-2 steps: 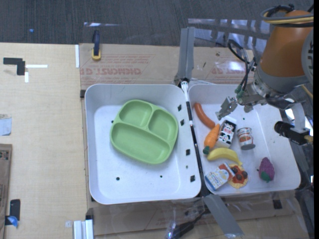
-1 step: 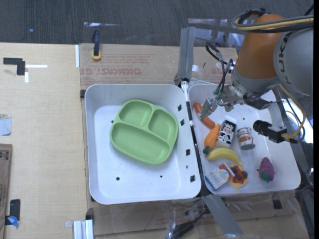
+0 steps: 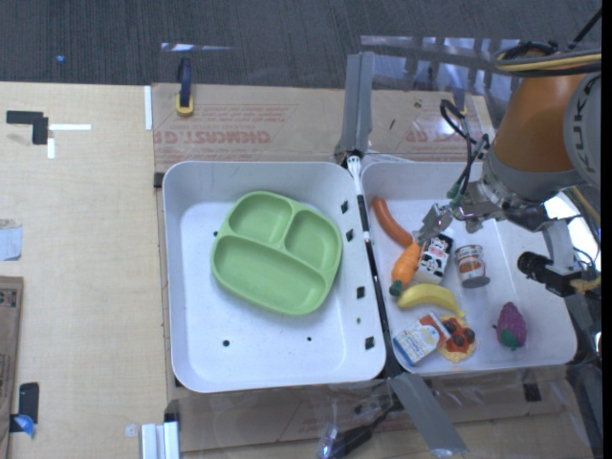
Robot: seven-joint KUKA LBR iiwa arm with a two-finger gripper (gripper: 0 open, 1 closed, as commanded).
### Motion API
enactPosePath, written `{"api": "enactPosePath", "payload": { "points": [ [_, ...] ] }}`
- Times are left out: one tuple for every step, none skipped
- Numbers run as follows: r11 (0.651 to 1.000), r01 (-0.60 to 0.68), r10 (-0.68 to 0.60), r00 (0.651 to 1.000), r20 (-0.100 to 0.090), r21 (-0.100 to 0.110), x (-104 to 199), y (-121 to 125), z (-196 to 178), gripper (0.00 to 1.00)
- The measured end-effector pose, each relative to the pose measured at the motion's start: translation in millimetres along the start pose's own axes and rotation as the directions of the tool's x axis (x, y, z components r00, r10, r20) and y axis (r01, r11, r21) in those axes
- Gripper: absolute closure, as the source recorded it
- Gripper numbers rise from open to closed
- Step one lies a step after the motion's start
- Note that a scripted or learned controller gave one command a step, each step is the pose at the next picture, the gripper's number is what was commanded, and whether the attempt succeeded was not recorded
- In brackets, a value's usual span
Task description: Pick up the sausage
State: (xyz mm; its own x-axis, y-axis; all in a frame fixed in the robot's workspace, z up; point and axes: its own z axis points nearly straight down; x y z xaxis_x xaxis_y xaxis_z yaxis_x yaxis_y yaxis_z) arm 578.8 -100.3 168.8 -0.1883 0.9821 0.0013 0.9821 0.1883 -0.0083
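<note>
Here the grey arm (image 3: 545, 113) with its orange band reaches in from the right and bends down over the right bin (image 3: 564, 347), its wrist slanting toward the bin's left half. The gripper (image 3: 430, 226) hangs low above the clutter there, just right of the sausage (image 3: 390, 220), and its two fingers appear spread apart with nothing between them, though they are small and dark against the toys, so this is hard to be sure of. The sausage lies flat in the upper left part of the right bin, close to the wall shared with the left bin (image 3: 182, 285). Its long axis runs diagonally, one end pointing to the upper left and the other to the lower right, where it nearly meets the top of the carrot (image 3: 405, 265). Just right of the carrot stands a small black-and-white carton (image 3: 436, 256), and beside that a small can (image 3: 470, 265). A banana (image 3: 429, 296) lies below them, with a pizza slice (image 3: 458, 338) and a white pouch (image 3: 415, 343) near the front wall and a purple fruit (image 3: 512, 324) further right. The left bin holds a green divided plate (image 3: 276, 252).
</note>
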Motion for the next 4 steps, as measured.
{"api": "enactPosePath", "payload": {
  "points": [
    [0.995,0.101,-0.101,0.995,0.001,-0.003,-1,17,81,0.0],
    [0.939,0.343,-0.343,0.939,0.002,-0.004,-15,79,80,0.0],
    [0.873,0.488,-0.488,0.873,0.003,-0.004,-16,57,80,0.0],
    [0.875,0.484,-0.484,0.875,0.0,-0.002,-17,57,75,1.0]
  ]
}}
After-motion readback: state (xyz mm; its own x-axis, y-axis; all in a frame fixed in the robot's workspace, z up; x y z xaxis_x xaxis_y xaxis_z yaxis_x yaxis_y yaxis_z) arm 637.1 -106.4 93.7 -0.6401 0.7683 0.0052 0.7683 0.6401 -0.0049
